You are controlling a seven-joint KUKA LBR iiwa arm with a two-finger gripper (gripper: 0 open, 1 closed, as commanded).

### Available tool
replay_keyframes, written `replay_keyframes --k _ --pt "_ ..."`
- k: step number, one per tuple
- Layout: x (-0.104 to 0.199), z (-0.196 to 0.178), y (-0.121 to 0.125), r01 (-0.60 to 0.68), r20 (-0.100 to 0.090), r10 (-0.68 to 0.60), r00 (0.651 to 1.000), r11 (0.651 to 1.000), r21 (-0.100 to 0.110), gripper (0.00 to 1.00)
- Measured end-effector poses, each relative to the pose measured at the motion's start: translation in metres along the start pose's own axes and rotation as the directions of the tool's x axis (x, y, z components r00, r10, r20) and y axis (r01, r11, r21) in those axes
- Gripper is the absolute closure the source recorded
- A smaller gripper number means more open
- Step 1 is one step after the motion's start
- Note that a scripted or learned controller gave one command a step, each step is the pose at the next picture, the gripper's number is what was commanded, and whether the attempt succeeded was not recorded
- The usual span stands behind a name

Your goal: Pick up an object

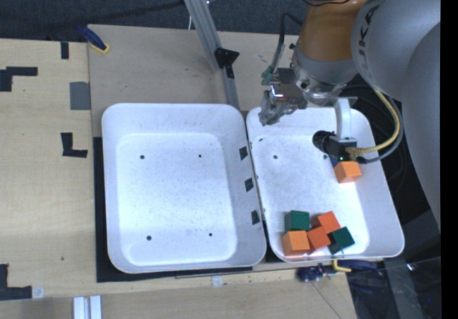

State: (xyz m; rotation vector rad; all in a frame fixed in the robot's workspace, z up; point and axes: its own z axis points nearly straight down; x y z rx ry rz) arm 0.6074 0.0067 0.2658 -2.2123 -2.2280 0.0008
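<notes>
Orange block (348,172) lies well apart from the jaws (273,114).

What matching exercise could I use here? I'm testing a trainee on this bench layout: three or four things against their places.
Things:
1. tool
2. lone orange block
3. cluster of orange and green blocks
4. left bin

Places:
A. near end of the right bin
B. above the right bin's far left corner
C. beside the right bin, on its left
D. right side of the right bin, apart from the others

Pairs: 1-B, 2-D, 3-A, 4-C
</notes>
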Motion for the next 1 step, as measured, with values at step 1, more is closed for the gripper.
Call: replay_keyframes --k 1 --pt "0.0605 0.0147 0.0114 0.0 0.0 0.0 1.0 1.0 0.0 1.0"
